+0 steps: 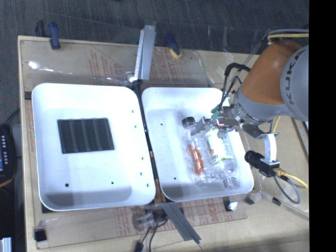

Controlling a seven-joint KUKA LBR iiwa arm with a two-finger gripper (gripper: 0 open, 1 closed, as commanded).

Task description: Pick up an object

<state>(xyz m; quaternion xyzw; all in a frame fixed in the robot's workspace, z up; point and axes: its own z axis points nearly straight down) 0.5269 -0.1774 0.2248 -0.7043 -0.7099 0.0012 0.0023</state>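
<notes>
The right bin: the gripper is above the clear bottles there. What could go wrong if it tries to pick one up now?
1. The clear bottles lie bunched together in the right bin, some touching, so the gripper might catch two or push one aside.
2. They look smooth and transparent, so one could slip out.
3. The pile lies near the bin's right wall, which might block the gripper.

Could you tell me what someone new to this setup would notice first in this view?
Probably the grey arm with its orange band, reaching in from the right over the right bin. Below it lies a cluster of clear plastic bottles, one with orange contents, in that bin's right half. In the left bin, a dark ribbed rectangular block stands out against the white.
</notes>
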